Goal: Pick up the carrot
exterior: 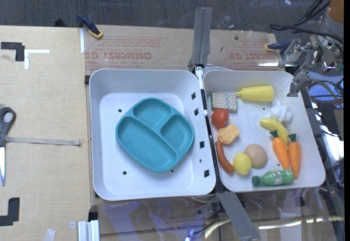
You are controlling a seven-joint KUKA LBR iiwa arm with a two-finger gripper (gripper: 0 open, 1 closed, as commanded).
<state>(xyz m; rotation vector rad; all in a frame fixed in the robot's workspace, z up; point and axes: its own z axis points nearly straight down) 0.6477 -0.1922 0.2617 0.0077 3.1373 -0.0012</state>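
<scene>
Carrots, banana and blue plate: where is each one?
Carrots [288, 156], camera view, between the two orange bodies lying side by side.
Banana [274, 127], camera view, middle of its yellow curve.
Blue plate [155, 134], camera view, ridge where its compartments meet.

The pincer [296, 88] hangs low at the end of the arm [320, 51], pointing downward. Behind and above it, the metallic wrist sits bundled with cables.

Red lettering runs across the brown cardboard sheet [164, 48] lying on my counter [38, 114] at the far side of the two bins, one run to the left and one to the right. It appears mirrored or upside down, and I cannot read a single word. Nothing else carries legible text.
</scene>
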